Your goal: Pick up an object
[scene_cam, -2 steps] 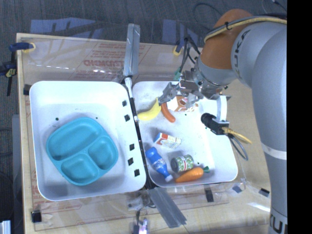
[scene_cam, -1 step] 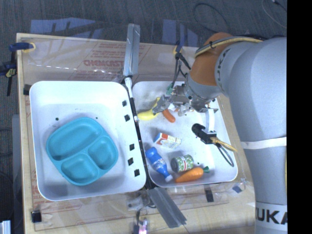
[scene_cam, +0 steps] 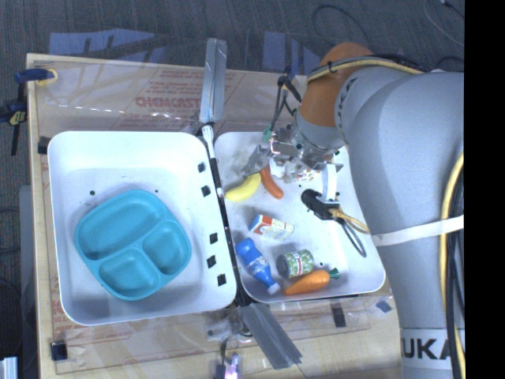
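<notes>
My gripper (scene_cam: 286,163) is low in the far part of the right bin (scene_cam: 357,253), under the grey wrist with its orange band (scene_cam: 322,101). Just in front of it and to its left lies a small orange-red sausage-shaped piece (scene_cam: 271,184), with a yellow banana (scene_cam: 243,188) beside it against the bin's left wall. Nothing is visibly held. Nearer the front lie a small white, red and blue carton (scene_cam: 272,227), a blue bottle (scene_cam: 256,263), a green can (scene_cam: 296,263) and an orange carrot (scene_cam: 308,283).
The left bin (scene_cam: 71,156) holds a blue divided plate (scene_cam: 132,243). A ridge with black clips (scene_cam: 215,219) separates the two bins. The arm's large grey body (scene_cam: 410,172) covers the right bin's right side, and a black cable (scene_cam: 335,212) hangs beside the gripper.
</notes>
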Robot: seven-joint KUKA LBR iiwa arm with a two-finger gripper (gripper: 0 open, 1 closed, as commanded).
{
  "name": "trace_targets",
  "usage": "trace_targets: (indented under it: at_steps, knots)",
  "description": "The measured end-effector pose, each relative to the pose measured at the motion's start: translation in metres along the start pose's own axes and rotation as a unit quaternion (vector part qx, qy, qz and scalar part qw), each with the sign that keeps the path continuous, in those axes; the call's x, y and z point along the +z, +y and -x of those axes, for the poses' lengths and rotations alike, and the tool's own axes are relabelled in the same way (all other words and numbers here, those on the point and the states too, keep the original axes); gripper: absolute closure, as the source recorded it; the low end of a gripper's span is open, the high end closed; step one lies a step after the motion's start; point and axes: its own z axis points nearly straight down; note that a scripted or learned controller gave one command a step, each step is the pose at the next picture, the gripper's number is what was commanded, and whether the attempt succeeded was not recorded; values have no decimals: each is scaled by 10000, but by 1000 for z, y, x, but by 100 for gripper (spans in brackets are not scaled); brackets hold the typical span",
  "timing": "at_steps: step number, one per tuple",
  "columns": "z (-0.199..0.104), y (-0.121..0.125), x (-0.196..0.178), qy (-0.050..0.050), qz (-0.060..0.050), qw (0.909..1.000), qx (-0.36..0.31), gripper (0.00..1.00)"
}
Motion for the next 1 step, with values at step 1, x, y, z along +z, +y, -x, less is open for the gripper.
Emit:
trace_targets:
  at_steps: [1]
  knots:
    - [2, 1, -12, -19, 11, 10000, -17, 100]
